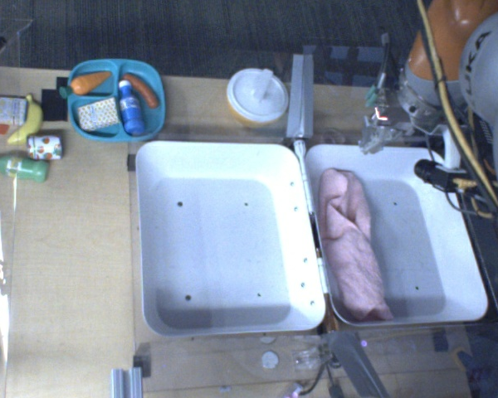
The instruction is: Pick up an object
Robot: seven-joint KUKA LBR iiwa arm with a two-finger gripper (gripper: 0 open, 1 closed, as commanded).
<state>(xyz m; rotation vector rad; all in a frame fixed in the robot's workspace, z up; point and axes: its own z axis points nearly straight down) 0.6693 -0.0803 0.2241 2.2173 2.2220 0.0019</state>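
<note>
Currently, the gripper (375, 139) hovers above the right bin's (448, 309) far rim; how far it is parted you cannot tell. Bring it down on the pink cloth (353, 243) lying along the left wall, aiming mid-fold.

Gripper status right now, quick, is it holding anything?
Gripper: above the right bin's far edge, apart from the pink cloth; open or closed cannot be told.

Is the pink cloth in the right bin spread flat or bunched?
Bunched: the pink cloth lies crumpled lengthwise, with folds, along the right bin's left wall.
</note>
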